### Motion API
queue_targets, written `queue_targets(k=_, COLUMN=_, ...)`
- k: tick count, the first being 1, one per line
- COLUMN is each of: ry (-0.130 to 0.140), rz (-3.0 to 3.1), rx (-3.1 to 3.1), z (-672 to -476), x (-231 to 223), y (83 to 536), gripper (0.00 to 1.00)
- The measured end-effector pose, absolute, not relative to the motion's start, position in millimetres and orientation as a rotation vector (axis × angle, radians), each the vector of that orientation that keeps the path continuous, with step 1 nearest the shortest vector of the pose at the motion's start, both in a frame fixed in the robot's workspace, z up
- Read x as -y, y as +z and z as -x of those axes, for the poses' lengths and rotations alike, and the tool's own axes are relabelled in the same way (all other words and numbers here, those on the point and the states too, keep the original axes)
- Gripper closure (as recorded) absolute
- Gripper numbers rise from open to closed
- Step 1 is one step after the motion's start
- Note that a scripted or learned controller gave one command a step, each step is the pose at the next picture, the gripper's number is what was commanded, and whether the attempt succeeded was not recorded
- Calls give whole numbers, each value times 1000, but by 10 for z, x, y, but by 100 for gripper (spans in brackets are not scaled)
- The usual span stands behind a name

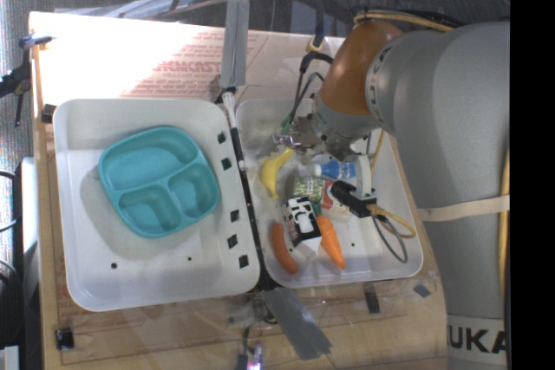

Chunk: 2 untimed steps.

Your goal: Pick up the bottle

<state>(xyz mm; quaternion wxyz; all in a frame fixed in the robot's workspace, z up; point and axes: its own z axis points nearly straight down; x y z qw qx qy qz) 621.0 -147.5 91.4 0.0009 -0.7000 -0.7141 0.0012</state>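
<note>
We count two white bins: the left bin and the right bin. In the left we see one teal divided plate. In the right we count one banana, one bottle, one black-and-white carton, one carrot and one sausage.

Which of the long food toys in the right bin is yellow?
The curved yellow banana at the right white bin's left side. The two others, an orange carrot and a reddish-orange sausage, lie lower down, flanking a black-and-white carton.
</note>
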Motion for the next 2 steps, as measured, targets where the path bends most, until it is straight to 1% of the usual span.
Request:
queue_targets(k=1, ry=2, rz=2193, rx=2245, z=-6216, x=1469, y=1023, gripper=100)
queue_targets(k=2, ry=0, rz=2075, rx=2358, z=-6186, x=1162, y=1808, gripper=100)
